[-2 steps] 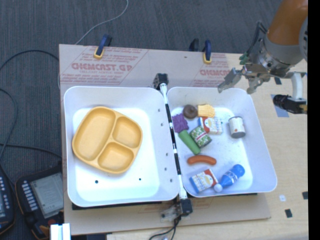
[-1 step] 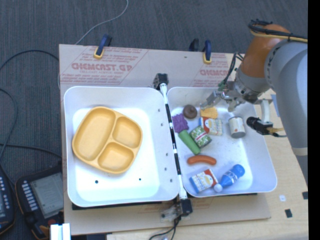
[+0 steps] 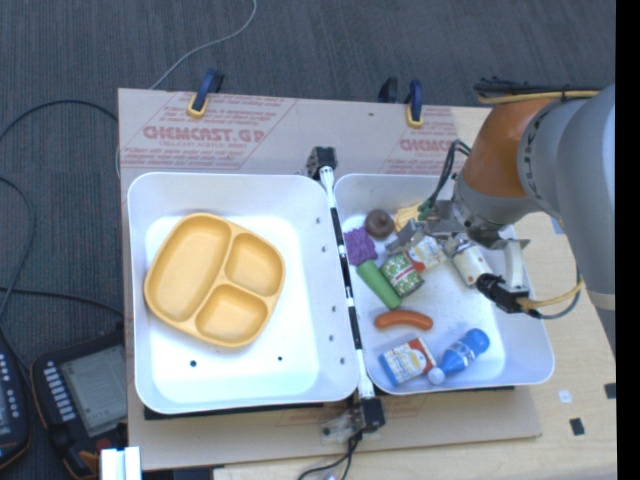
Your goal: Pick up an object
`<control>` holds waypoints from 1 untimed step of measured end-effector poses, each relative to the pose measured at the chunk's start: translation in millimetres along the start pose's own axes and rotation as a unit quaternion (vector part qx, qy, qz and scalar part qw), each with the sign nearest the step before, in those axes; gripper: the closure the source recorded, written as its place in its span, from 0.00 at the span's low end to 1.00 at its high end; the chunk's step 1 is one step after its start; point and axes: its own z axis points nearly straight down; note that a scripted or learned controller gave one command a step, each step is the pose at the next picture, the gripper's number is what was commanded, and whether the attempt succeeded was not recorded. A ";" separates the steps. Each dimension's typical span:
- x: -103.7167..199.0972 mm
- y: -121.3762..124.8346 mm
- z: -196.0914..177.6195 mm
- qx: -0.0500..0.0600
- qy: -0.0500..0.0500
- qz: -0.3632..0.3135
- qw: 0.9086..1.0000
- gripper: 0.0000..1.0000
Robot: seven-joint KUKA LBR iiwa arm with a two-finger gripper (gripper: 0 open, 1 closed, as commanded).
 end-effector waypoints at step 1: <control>-0.1 0.5 -9.8 -0.001 0.000 0.000 1.000 1.00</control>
